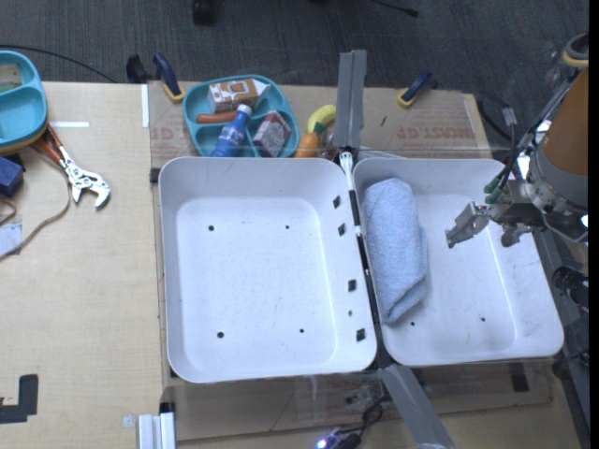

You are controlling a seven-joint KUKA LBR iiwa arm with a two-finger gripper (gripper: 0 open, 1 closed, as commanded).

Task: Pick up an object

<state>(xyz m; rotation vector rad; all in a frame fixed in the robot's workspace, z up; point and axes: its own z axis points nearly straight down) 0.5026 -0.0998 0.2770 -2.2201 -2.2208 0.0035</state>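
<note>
Camera view has the end effector [487, 224] over the right bin [524, 344], fingers spread and holding nothing, well right of the rolled blue towel [393, 246].

Both shallow white plastic bins [253, 269] are evenly and brightly lit from overhead; shadows are cast faintly, glare is mild, and focus is slightly softened throughout.

Bench clutter beyond the bins
A teal tray [198, 110] of small items sits top centre; a wrench [82, 181] lies upper left.
</note>
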